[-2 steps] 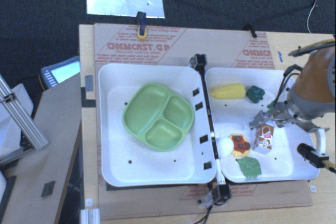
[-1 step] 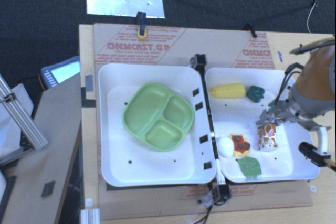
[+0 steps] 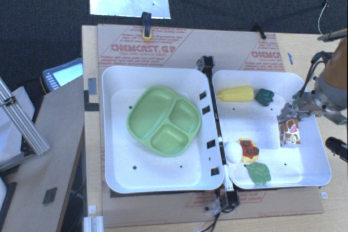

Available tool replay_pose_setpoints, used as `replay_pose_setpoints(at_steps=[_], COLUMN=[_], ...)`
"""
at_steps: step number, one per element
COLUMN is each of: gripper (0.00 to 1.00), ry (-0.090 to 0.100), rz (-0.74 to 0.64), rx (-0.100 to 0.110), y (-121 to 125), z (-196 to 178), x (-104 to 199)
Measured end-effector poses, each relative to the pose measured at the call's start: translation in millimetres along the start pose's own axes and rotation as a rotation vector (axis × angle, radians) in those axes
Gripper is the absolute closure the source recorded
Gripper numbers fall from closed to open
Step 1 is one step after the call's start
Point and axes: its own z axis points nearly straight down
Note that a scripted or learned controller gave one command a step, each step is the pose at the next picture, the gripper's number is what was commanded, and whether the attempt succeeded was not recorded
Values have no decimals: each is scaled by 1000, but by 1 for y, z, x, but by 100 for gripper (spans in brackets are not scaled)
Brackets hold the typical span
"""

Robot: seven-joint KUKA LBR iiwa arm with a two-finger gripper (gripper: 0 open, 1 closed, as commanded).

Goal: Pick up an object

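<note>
Two white bins [image 3: 157,76] side by side; green divided plate [image 3: 163,120] in the left. Gripper [image 3: 292,112] at right bin's [image 3: 312,174] far edge, closed on small red-and-white carton [image 3: 289,132] hanging upright beneath. Nearby: yellow corn [image 3: 236,94], green pepper [image 3: 265,96], white egg [image 3: 233,152].

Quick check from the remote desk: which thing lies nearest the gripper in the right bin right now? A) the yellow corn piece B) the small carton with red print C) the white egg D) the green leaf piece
B: the gripper sits at the right bin's right side, just above the small carton, while the corn, egg and leaf lie farther left or nearer the front.
</note>
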Motion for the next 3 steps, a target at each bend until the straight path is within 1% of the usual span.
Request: replay_pose_setpoints(at_steps=[1,2,3], gripper=[100,100,100], ry=[0,4,5], rz=[-4,-9,-11], rx=[0,5,4], y=[2,16,34], z=[-48,-39,-44], x=[-1,51,113])
